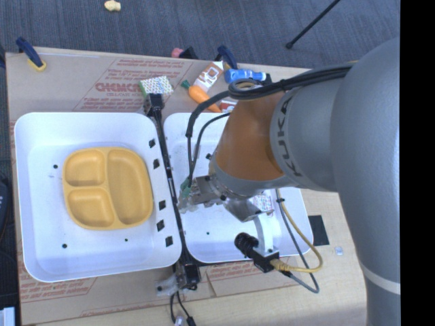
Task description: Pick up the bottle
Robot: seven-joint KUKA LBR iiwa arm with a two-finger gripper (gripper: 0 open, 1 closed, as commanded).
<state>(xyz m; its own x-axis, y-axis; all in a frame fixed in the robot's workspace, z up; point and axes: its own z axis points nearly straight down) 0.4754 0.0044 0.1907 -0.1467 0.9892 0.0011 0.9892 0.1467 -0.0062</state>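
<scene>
- White plastic forms two shallow bins side by side on a cardboard-covered bench (pixel 81 90); the left bin (pixel 34 182) and the right bin (pixel 217 246) meet along a seam dotted with black clips.
- In the left bin lies a yellow tray (pixel 107 187) with three compartments, flat on the floor, a little left of the bin's middle.
- The bottle (pixel 204 81) lies outside both bins, on the cardboard just beyond the right bin's far rim. It is orange with a white label and a green cap, tilted so the cap points down-left.
- Just right of the bottle sits a blue object (pixel 243 76), partly behind the arm; what it is cannot be told.
- A small packet (pixel 155 86) patterned green and white rests on the cardboard near the far corner where the bins meet.
- The arm (pixel 319 141), grey with an orange band, reaches in from the right and covers most of the right bin.
- The gripper (pixel 194 194) is low over the right bin, close to the seam, well apart from the bottle. Whether it is apart or together cannot be told, as the wrist hides it.
- Black and yellow cables (pixel 299 267) loop from the wrist across the near right corner of the right bin.
- A small yellow scrap (pixel 112 6) lies on the dark floor beyond the bench.
</scene>
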